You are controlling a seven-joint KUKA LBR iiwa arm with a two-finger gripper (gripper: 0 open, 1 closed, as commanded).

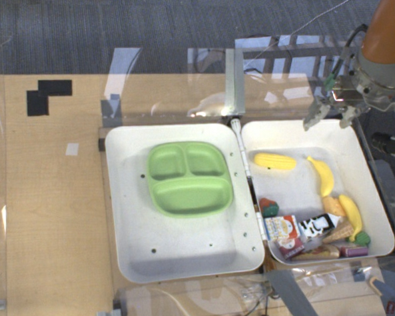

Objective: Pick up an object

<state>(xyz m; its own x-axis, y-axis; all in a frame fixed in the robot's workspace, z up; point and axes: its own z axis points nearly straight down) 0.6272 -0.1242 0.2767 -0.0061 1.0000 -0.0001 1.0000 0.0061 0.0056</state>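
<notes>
Two fingers (314, 118) seemingly spread, hand (330, 117) above right bin's (296, 136) far edge.

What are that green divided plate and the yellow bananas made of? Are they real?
The green three-compartment plate looks like moulded plastic: even colour, matte surface, rounded edges. The two yellow bananas in the right white bin seem to be plastic toys too, uniformly bright and unblemished, though this view cannot confirm it.
</notes>
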